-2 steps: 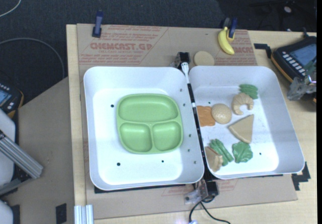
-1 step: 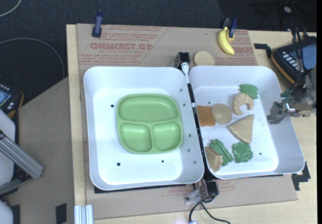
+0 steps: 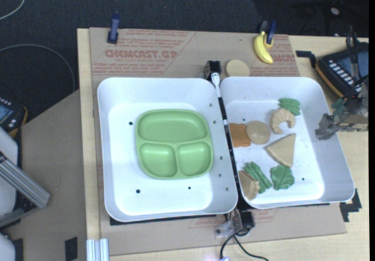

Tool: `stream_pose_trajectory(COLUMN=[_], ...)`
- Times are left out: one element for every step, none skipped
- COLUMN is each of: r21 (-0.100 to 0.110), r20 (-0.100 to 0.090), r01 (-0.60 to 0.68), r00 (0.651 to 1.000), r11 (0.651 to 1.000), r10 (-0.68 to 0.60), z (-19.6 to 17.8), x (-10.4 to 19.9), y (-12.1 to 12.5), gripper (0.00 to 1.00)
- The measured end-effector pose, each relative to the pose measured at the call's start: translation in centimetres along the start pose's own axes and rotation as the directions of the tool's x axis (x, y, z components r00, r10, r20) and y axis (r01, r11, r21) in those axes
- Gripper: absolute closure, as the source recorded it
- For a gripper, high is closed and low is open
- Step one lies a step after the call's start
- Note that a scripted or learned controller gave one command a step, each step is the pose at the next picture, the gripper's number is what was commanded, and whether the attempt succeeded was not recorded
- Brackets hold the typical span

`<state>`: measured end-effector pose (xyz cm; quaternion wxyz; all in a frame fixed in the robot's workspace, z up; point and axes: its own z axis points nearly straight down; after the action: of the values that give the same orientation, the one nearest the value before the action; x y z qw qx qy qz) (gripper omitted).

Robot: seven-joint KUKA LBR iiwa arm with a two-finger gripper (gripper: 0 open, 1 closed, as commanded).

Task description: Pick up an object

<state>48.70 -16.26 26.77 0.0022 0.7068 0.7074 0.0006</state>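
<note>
Over at the right bin's [image 3: 334, 136] far edge, my gripper [image 3: 326, 128] hangs with nothing in it; can't tell how wide it's spread. All the toy food, like the wedge [image 3: 282, 149], sits piled mid-bin, so I'm parked clear of it.

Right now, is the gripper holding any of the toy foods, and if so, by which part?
Nothing is held. The gripper sits at the right bin's right rim, apart from the nearest toy food, the croissant.
</note>
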Motion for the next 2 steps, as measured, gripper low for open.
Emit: stream_pose_trajectory(r21=[-0.016,0.011], r20=[0.002,-0.003], r01=[0.004,-0.008], r00=[1.0,1.0], r11=[1.0,1.0], r10=[-0.004,0.008], z=[-18.6,-7.2], x=[3.7,-3.9], y=[-0.6,-0.9], gripper=[1.0,1.0])
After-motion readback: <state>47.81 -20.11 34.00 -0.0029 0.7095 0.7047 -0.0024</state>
